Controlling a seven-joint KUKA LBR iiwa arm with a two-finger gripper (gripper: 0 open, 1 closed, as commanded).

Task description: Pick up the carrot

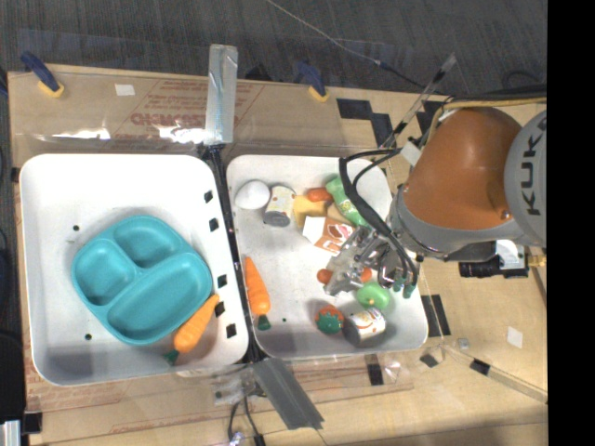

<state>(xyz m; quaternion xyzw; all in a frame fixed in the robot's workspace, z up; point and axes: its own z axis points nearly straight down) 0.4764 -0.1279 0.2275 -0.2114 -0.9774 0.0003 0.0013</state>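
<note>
An orange carrot point(256, 288) with a green stem end lies along the left wall of the right bin point(296, 344), pointing down. A second carrot point(195, 324) lies in the left bin point(56, 365), leaning against the lower right edge of the teal plate point(141, 277). My gripper point(351, 272) is down in the right bin among the toy foods, about a hand's width to the right of the nearer carrot. No carrot is at the gripper.
Around the gripper lie a small orange piece point(325, 275), a green round toy point(374, 295), a red and green toy point(329, 320) and a small can point(364, 325). Further back are a white ball point(251, 193), a grey cup point(277, 207), a yellow block point(310, 207) and an orange-white box point(330, 236).
</note>
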